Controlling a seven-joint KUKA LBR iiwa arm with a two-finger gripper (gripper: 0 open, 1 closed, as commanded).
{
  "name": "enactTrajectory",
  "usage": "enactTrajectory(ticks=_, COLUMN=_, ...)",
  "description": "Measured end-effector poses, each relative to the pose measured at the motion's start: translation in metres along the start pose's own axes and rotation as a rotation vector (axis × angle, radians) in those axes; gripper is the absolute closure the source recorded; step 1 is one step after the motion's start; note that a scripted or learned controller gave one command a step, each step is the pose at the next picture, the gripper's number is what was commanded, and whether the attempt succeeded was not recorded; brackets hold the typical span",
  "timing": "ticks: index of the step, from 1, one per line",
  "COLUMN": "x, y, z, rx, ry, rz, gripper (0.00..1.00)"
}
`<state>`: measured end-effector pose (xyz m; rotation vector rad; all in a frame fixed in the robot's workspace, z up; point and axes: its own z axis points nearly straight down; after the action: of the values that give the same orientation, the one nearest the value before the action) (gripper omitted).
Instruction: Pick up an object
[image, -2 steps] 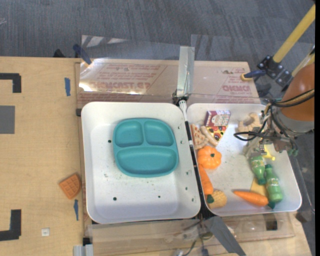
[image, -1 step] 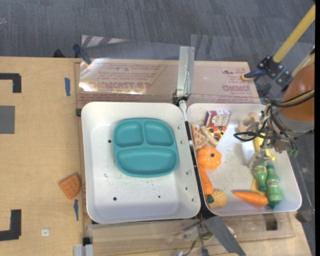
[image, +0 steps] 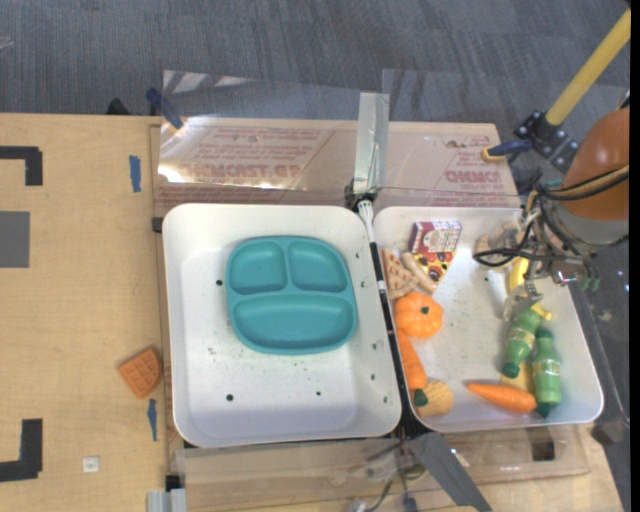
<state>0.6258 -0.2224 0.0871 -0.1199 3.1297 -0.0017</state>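
Observation:
The right bin (image: 585, 345) holds several toy foods. A purple and white box (image: 435, 240) lies at its back, with a waffle piece (image: 408, 272) beside it. Below these are an orange pumpkin (image: 418, 315), a carrot (image: 412, 362) along the left wall and a tan piece (image: 435, 398). A second carrot (image: 500, 396) lies at the front. Two green bottles (image: 520, 340) (image: 547, 372) sit at the right, and a yellow piece (image: 517, 274) lies just behind them. My gripper (image: 530, 283) hangs low over the yellow piece and the nearer bottle top, partly hidden by cables.
The left bin (image: 190, 400) holds a teal divided plate (image: 290, 294). A small orange waffle (image: 140, 372) lies on the cardboard bench left of the bins. A clear divider wall (image: 368, 140) stands behind the bins. The arm's orange band (image: 606, 165) is at the right edge.

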Motion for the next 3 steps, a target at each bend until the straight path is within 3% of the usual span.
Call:
enactTrajectory(ticks=1, x=0.027, y=0.006, z=-0.001, rx=-0.001, ry=0.0, rz=-0.125, gripper=0.0)
enactTrajectory(ticks=2, x=-0.029, y=-0.002, z=0.001, rx=0.0, ry=0.001, rz=-0.174, gripper=0.0)
enactTrajectory(ticks=3, x=0.042, y=0.002, z=-0.001, rx=0.0, ry=0.001, rz=-0.16, gripper=0.0)
